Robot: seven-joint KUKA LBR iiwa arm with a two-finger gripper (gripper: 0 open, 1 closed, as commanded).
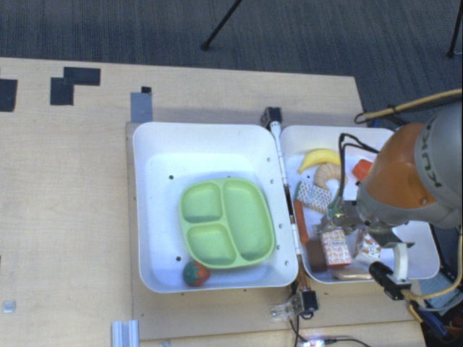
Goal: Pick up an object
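small red-and-white patterned box [334, 247] sits near the front wall of the right bin [427, 262], upright among clutter. gripper [341, 221] is just above it, under the orange-banded arm; whether the claw is spread or closed cannot be told. a brown block [316, 251] touches the box's left side, a checkered packet [312, 194] lies behind, a banana [319, 158] near the back wall. left bin [155, 194] carries a green divided tray [226, 223] and a strawberry-like toy [194, 273] by its front corner.
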